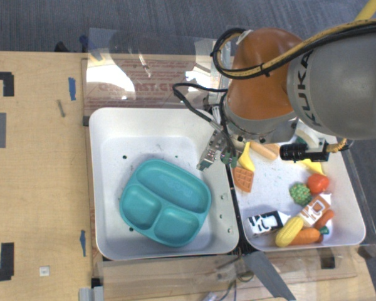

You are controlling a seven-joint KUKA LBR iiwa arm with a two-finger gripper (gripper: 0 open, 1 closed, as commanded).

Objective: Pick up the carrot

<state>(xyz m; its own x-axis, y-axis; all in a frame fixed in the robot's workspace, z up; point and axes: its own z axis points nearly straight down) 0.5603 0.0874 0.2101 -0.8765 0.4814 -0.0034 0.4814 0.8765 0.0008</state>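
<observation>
1. The carrot (308, 235) lies in the near right corner of the right bin (356, 213), touching a yellow corn cob (289, 230) on its left and a small carton (314, 211) just behind it.
2. It looks like a toy of hard plastic: probably light, stiff, smooth and a little slippery. Its thick orange middle seems the best place to grip, across the short width.
3. The gripper (214, 152) hangs over the wall between the bins, well apart from the carrot. Its fingers point toward the left bin (106, 168) and the teal divided plate (166, 200). I cannot tell whether the jaws are apart or together.
4. "KUKA" reads on the arm (338, 80). The carton and a black-and-white card (264, 221) carry print too small to read.
</observation>
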